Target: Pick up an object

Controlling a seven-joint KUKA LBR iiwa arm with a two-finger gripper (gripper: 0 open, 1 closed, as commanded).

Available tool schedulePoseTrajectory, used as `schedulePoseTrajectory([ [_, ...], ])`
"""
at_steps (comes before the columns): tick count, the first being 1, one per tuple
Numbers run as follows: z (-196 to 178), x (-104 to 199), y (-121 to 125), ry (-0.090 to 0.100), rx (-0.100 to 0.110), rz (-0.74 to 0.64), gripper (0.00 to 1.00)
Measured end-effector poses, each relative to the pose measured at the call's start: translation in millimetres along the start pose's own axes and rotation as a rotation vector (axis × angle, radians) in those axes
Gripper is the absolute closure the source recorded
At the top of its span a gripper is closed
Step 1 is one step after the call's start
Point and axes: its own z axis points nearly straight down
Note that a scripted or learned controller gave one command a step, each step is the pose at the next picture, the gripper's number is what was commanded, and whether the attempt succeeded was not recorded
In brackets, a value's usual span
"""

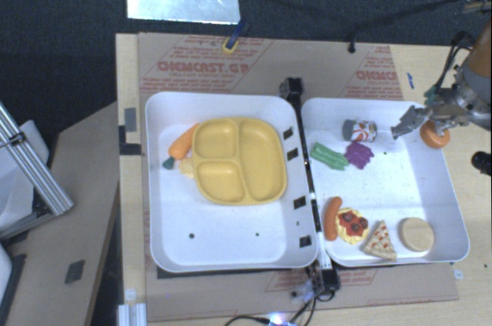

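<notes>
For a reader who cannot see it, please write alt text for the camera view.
A robot gripper hovers over the upper right of the right bin, which holds toy food: a can, purple grapes, a green vegetable, a sausage, two pizza pieces and a round cookie. The left bin holds a yellow divided plate beside a carrot.

gripper (406, 124) over right bin (446, 186) | can (360, 131) beside | yellow plate (234, 161) left bin (165, 186)
</notes>
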Motion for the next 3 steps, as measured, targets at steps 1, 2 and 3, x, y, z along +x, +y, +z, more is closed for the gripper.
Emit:
schedulePoseTrajectory([
  [1,55.0,3.3,-9.1,0.001,0.002,0.002,0.0],
  [2,113.4,12.2,-7.3,0.002,0.004,-0.001,0.0],
  [3,129.0,12.6,-4.8,0.0,-0.003,0.0,0.0],
])
